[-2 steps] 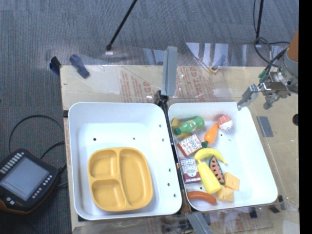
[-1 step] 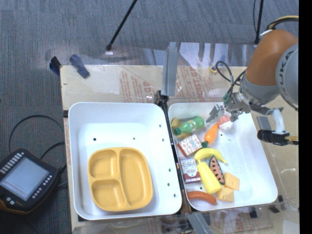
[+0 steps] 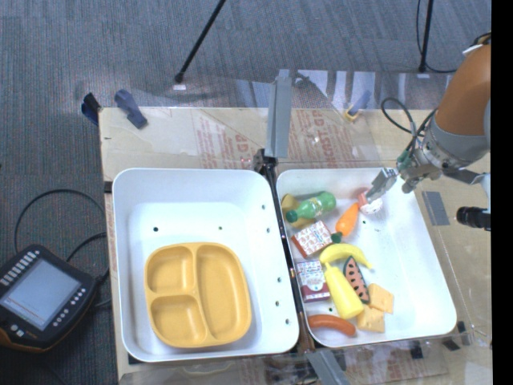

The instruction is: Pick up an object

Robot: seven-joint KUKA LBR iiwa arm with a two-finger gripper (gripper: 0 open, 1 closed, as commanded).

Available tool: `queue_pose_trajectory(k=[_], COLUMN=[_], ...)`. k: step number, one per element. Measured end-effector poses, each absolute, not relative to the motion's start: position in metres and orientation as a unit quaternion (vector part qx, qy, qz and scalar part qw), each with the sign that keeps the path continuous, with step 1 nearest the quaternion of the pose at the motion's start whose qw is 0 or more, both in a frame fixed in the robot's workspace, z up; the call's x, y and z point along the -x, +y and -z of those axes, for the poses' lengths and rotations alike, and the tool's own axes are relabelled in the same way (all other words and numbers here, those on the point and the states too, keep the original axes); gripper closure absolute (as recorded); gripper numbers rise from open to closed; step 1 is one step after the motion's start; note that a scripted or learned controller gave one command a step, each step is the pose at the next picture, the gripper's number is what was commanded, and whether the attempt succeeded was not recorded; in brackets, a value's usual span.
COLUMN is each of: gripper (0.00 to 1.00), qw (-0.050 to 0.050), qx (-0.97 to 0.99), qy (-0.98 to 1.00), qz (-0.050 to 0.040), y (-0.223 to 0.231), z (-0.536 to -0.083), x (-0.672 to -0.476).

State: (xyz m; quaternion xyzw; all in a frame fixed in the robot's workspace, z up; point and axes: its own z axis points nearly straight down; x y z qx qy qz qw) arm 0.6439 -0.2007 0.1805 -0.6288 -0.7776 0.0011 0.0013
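Gripper (image 3: 390, 180): over the right white bin's (image 3: 417, 255) far edge, fingers apart, holding nothing.
Nearest: small red-and-white object (image 3: 372, 204), orange carrot (image 3: 347, 220).

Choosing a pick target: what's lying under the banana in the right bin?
The banana rests across the top of a yellow bottle, beside a red-and-white packet. Whatever lies beneath their overlap is covered.

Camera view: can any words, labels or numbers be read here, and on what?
Nothing reads clearly.
Bench sheet: red printing, too faint and blurred to read.
Red packet: white label, too small to read.
Dark packet: label blurred.
Handheld screen: nothing legible.
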Motion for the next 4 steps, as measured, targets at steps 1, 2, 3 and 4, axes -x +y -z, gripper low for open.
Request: queue_pose_trajectory(k=[1,2,3,4], gripper=[0.00,0.00,1.00,1.00], qw=[-0.007,0.003,0.005,0.000], qx=[0.602,0.570,0.572,0.543], qy=[-0.798,-0.822,-0.820,-0.840], qz=[0.0031,-0.0006,-0.0013,0.0008], y=[-0.190,-0.134,-0.135,-0.061], z=[-0.106,-0.085,-0.093,-0.188], x=[-0.650,-0.620,-0.619,-0.566])
